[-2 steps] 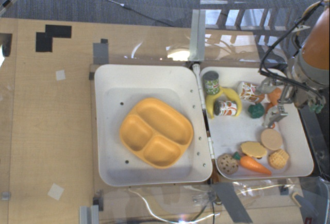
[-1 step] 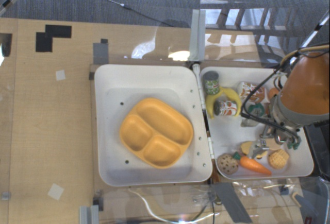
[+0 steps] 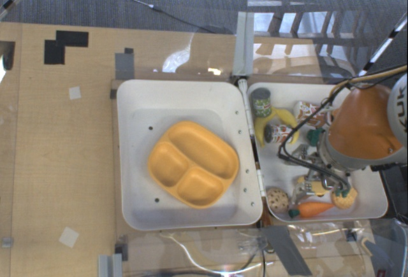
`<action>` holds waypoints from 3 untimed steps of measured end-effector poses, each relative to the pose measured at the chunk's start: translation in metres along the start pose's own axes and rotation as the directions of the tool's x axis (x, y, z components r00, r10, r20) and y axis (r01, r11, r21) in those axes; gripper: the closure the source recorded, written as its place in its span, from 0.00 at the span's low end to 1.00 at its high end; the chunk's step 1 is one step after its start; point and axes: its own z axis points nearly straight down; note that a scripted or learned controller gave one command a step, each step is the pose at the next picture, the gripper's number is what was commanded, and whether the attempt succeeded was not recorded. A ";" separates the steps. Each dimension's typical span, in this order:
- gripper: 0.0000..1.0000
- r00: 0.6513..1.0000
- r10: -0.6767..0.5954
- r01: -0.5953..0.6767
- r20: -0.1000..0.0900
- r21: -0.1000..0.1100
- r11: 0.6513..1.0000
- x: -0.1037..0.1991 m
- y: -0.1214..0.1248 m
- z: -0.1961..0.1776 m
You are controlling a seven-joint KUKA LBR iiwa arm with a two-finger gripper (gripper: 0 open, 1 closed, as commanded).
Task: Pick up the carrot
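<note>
In the right white bin (image 3: 376, 209), the orange carrot with green top (image 3: 312, 209) lies at six o'clock just below the metal two-finger gripper (image 3: 322, 184), whose opening I cannot tell, so it should probably descend squarely across the carrot's width.

I see my gripper (image 3: 317, 188) low in right bin (image 3: 376, 209), carrot (image 3: 314, 209) just near of it, yellow tray (image 3: 194, 163) in left bin (image 3: 137, 142).
</note>
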 end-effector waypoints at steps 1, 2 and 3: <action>1.00 1.000 -0.006 0.006 0.004 0.000 1.000 -0.003 0.001 -0.012; 1.00 0.994 -0.111 0.111 -0.005 0.006 0.994 -0.005 -0.076 -0.150; 1.00 0.978 -0.207 0.207 -0.013 0.000 0.978 -0.011 -0.099 -0.212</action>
